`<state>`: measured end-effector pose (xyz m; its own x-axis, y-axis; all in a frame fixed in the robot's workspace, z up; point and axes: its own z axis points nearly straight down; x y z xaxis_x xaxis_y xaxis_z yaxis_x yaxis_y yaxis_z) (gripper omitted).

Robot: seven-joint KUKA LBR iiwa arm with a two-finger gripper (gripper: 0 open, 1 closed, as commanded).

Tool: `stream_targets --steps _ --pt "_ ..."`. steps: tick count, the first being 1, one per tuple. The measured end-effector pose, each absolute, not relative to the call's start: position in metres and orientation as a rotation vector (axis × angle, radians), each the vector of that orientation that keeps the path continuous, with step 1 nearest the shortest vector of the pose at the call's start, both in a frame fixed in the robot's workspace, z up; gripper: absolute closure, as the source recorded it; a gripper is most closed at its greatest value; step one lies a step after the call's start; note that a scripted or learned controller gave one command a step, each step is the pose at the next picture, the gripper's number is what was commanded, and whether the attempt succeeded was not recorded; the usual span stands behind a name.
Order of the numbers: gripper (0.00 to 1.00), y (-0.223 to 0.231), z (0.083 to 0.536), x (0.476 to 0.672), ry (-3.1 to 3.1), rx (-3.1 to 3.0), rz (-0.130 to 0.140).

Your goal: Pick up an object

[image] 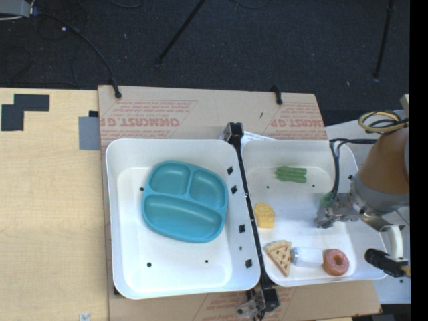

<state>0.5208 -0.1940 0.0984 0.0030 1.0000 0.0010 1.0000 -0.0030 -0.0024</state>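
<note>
The right bin holds a green bean pod at the back, a yellow corn piece at its left side, a pizza slice at the front left and a glazed donut at the front right. My gripper hangs low over the right part of this bin, above the donut and to the right of the corn. A small green thing shows right beside the wrist; I cannot tell whether it is held.
The left bin holds a teal divided plate. A dark divider with clips runs between the bins. Cardboard lies under both bins, and a wooden bench top lies to the left.
</note>
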Motion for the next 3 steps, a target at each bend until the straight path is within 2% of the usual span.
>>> stream_targets --steps 1,2,3 --pt "1.0 -0.193 0.141 0.52 -2.223 -2.22 -0.001" --pt "1.0 -0.189 0.201 0.515 -2.225 -2.221 -0.002" --pt "1.0 -0.19 0.235 0.516 -2.225 -2.22 -0.001"
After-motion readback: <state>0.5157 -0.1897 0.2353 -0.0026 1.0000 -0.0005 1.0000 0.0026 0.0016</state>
